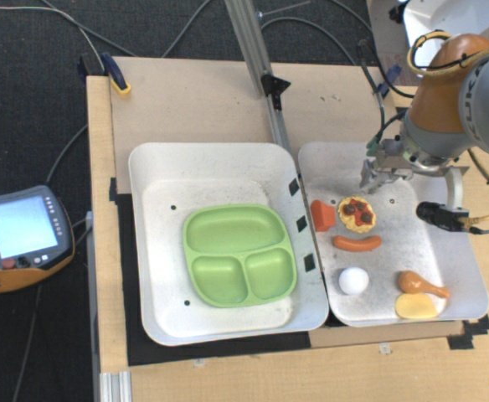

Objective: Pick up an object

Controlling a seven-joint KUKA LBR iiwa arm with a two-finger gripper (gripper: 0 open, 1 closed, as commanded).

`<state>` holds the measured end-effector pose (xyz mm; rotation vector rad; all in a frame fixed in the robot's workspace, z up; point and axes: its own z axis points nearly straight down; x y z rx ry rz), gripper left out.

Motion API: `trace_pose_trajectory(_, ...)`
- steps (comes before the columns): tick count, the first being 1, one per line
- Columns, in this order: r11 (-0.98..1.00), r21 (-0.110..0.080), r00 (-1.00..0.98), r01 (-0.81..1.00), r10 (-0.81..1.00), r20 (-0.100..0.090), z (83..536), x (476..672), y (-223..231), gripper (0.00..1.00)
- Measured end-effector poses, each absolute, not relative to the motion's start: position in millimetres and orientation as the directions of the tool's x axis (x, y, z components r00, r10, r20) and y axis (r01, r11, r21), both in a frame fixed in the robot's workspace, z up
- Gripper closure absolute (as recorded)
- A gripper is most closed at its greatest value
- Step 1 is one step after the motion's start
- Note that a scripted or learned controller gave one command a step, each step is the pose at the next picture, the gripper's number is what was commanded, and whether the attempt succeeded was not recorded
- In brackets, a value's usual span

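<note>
The grey arm with its orange band (439, 90) reaches in from the right and hangs over the rear part of the right-hand white bin (470, 266). Its end effector (377, 174) points down toward the bin floor, just behind the small pizza-like disc; whether it is open or closed cannot be told from this angle, and nothing is seen gripped in it.

The toy foods lie in the right bin. An orange-red block (321, 215) sits by the bin's left wall, with the small round pizza (356, 213) just beside it. A red sausage (357, 243) lies just in front of the pizza. A white ball (353, 280) rests nearer the front edge. At the front right are a tan drumstick (421, 285) and a pale yellow piece (417, 307), touching or nearly so.

The left white bin (156, 182) holds a green divided plate (240, 254) with three compartments.

Off the tabletop (186, 99) to the left lies a handheld control pendant (23, 237) with a lit screen; any text on it is too small to read. No brand or label is legible anywhere.
</note>
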<state>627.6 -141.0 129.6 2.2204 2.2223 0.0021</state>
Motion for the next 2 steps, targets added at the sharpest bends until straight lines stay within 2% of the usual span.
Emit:
trace_pose_trajectory(1,0.001,0.009,-0.001,1.0,1.0,-0.002,194.2,627.1,-144.8,1.0)
trace_pose_trajectory(2,0.0,0.008,0.0,1.0,1.0,-0.003,247.9,629.6,-155.1,1.0)
